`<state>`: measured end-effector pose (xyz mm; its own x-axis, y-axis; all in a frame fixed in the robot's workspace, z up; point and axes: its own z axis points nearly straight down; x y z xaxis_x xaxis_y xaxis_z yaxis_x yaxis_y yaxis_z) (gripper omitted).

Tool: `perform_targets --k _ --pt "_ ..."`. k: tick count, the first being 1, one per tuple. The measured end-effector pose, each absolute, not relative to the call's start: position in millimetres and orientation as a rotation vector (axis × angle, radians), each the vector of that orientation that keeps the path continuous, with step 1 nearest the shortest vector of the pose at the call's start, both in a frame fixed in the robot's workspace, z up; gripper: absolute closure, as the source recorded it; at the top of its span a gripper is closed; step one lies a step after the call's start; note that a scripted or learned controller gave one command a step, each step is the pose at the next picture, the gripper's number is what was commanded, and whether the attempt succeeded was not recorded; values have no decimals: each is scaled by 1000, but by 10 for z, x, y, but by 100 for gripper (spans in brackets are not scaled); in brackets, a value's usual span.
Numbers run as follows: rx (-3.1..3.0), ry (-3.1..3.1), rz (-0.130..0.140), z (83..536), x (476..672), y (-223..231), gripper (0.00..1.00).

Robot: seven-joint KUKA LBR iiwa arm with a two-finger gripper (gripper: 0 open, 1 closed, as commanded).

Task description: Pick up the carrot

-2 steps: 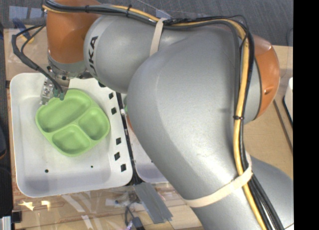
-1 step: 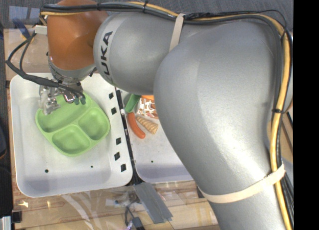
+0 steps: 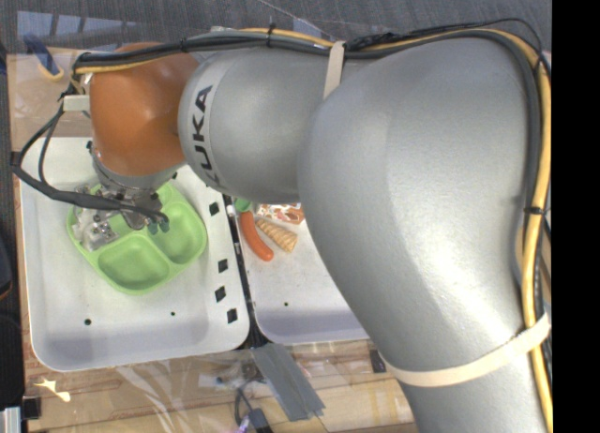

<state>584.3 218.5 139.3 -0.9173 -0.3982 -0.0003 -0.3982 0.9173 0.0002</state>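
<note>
Broadly, by size — the grey arm [image 3: 394, 187] is taking up most of the view, reaching in from the right, its orange band [image 3: 136, 117] sitting above the wrist over the left bin [image 3: 56, 328].

Table [image 3: 169, 380]: wooden, carrying two shallow white bins side by side; the right bin [image 3: 300, 314] is lying largely under the arm.

Green divided plate [image 3: 150, 253]: resting in the left bin, directly beneath the wrist.

Jaws [image 3: 117, 220]: hanging over the plate's upper left part, dark cabling around them. Whether they are released or clenched cannot be told from this angle, and nothing is showing between them.

Ridged tan item [image 3: 279, 232]: lying in the right bin, just beside the carrot.

Carrot [image 3: 255, 237]: orange, lying in the right bin close to the divider between the bins, its long axis running from upper left to lower right. It is lying to the right of the jaws, across the divider — well apart from them. The pick is likely calling for a rightward shift and for jaws set across that axis.
</note>
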Motion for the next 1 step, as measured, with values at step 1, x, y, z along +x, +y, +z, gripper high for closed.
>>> perform_targets --k 1 --pt "-643 3071 0 1505 5854 2196 100"
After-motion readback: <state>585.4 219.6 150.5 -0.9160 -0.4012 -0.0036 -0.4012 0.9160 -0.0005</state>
